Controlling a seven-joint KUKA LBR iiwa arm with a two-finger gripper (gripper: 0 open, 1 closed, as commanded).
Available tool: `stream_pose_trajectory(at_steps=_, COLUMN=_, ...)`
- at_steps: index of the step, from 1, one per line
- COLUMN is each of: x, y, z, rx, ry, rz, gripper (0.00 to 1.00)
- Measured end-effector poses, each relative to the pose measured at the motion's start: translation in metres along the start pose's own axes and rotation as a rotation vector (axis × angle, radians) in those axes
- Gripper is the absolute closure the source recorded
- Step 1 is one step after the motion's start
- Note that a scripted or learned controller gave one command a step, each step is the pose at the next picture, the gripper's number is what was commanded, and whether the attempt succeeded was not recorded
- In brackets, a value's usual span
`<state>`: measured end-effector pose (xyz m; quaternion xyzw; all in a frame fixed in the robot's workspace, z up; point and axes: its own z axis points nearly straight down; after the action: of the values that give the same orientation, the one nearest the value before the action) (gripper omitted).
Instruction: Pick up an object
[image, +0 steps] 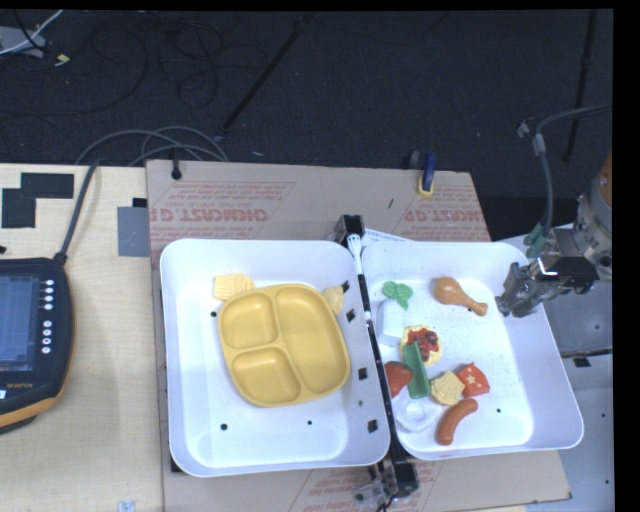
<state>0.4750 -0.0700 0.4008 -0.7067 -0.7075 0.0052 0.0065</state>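
The right bin (545, 400) holds several toy foods. A brown drumstick (458, 294) lies near its back, with a green leafy piece (398, 293) to its left. Lower down sit a red-and-yellow piece (423, 342), a green stick (414, 370), a yellow cracker (447, 387), a red piece (473, 378) and a brown sausage (456, 421). My gripper (516, 296) hangs over the bin's right rim, just right of the drumstick and apart from it. Nothing is visibly held by it.
The left bin (200, 420) carries a yellow divided plate (285, 345) and a small yellow waffle piece (232, 287). A teach pendant (25, 340) lies at the far left. A blue clip (428, 172) stands at the cardboard's back edge.
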Motion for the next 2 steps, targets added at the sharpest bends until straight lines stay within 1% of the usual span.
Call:
stream_pose_trajectory(at_steps=1, x=-0.004, y=0.001, z=0.12, rx=0.0, ry=0.0, rz=0.002, gripper=1.0)
stream_pose_trajectory(at_steps=2, x=0.065, y=0.003, z=0.073, rx=-0.017, ry=0.0, rz=-0.006, gripper=1.0)
